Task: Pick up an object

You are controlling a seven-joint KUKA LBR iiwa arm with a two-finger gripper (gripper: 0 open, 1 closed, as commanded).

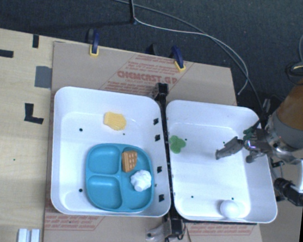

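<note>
Seeing my tool [234, 150] over the right bin [201, 206], fingers spread and seemingly bare; green lump [177, 144] well apart.

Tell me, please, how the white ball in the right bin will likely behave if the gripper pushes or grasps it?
The white ball looks round and smooth, so it would probably roll at a push. It lies near the right bin's front wall, which may stop it. Its rounded sides could slip from the gripper.
</note>
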